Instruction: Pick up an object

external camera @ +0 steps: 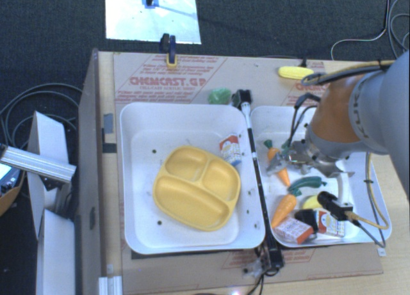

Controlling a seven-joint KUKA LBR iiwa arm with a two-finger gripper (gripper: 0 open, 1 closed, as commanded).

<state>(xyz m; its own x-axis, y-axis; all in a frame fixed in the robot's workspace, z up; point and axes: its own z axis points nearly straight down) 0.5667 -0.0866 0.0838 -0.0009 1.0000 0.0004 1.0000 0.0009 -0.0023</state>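
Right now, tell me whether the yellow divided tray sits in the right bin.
No. The yellow divided tray lies in the left bin; the right bin holds small toy foods.

Bench (192, 73) with two white bins (138, 159)

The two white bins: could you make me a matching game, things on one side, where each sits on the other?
Things:
1. yellow tray
2. big carrot
3. yellow banana-like toy
4. green object

Places:
A. on the cardboard behind the right bin
B. in the left bin
C. on the cardboard behind the left bin
D. in the right bin

Pairs: 1-B, 2-D, 3-A, 4-C
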